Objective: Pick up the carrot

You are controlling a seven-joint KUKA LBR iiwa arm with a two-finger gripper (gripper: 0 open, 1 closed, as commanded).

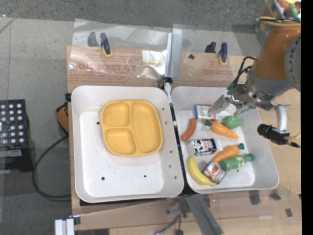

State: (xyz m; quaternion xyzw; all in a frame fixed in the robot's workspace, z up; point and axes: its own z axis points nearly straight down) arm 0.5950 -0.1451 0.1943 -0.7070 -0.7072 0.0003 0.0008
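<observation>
I find the gripper point(226, 106) above the right bin point(264, 180), fingers released and empty, beside the carrot point(224, 129); I should centre over its middle before clenching.

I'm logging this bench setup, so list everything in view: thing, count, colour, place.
bins: 2, white, side by side on the bench
plate: 1, yellow, three compartments, left bin
carrots: 2, orange with green tops, right bin
sausage: 1, red-orange, right bin's left side
banana: 1, yellow, right bin's front
carton: 1, black and white, right bin's middle
bottle: 1, green, beside the lower carrot
can: 1, red and white, by the banana
clamps: 2, blue, behind the bins
gripper: 1, grey, over the right bin's rear
</observation>
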